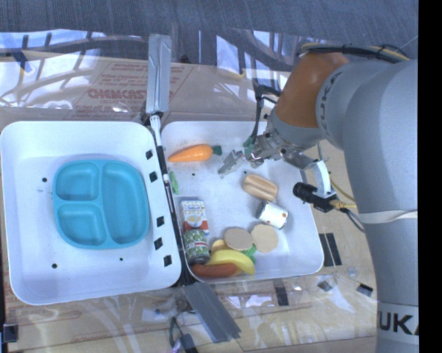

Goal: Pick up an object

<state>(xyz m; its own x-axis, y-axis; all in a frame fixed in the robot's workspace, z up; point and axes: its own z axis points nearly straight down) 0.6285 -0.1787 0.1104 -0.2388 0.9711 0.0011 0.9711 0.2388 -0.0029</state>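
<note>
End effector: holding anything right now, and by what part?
Nothing is held. The end effector hangs over bare floor of the right bin, between the carrot and the bread roll, fingers open.

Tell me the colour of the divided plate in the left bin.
Light blue; the divided plastic plate shows plainly in the camera view, lying in the left white bin.

Robot lab — KUKA arm [353,116], bench bins [29,271]

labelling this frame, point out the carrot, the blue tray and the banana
carrot [190,153], camera view, middle of its orange body
blue tray [101,204], camera view, the divider between compartments
banana [233,259], camera view, middle of its yellow curve
</note>
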